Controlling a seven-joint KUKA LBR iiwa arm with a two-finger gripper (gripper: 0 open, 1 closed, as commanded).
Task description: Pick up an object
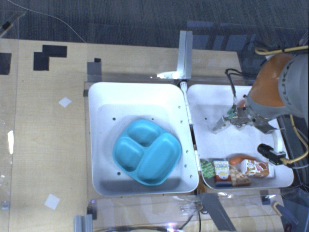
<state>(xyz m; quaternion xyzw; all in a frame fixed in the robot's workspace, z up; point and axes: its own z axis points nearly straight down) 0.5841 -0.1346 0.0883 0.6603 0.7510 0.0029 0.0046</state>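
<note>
From above we see the gripper (223,124) low over the right bin (207,100) — whether it is apart or together we cannot tell. Below it lie snack packets (235,170); leftward, a blue divided plate (147,151).

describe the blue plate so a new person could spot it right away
Of the two white bins side by side, take the left bin. The blue plate lies in its middle toward the near wall: a rounded light-blue dish split into three compartments. The small packaged items are all in the right bin.
</note>
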